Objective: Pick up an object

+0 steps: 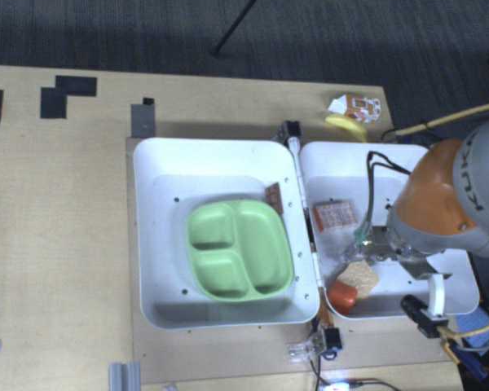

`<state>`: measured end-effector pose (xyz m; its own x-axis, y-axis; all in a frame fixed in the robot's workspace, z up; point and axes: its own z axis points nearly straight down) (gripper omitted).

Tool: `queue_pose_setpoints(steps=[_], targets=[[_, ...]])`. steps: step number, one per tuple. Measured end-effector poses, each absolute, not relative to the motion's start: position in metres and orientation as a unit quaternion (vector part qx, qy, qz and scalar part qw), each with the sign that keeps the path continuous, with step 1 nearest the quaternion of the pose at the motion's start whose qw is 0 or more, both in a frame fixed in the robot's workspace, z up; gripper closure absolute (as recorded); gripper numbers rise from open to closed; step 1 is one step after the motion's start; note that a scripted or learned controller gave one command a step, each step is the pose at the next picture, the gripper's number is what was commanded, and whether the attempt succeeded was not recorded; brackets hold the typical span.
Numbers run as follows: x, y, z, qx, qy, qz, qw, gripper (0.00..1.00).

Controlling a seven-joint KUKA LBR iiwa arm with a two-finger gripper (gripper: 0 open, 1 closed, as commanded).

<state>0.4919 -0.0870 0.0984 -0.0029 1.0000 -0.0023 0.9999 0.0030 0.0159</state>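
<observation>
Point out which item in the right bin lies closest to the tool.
The tan cracker-like piece, just below the tool; the red ball and patterned packet lie farther off.

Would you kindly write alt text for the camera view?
The grey and orange arm reaches into the right bin, its gripper just above a tan object beside a red one. The left bin holds a green divided tray.

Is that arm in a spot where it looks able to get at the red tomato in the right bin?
Probably yes. The end effector hangs in the right bin, close to the tomato. A tan cracker lies against the tomato's upper side and might get in the way.
</observation>
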Motion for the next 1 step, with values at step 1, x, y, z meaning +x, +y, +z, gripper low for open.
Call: queue_pose_setpoints(steps=[1], targets=[[0.5523, -0.0296, 0.1852, 0.705, 0.709, 0.0019, 0.001, 1.0]])
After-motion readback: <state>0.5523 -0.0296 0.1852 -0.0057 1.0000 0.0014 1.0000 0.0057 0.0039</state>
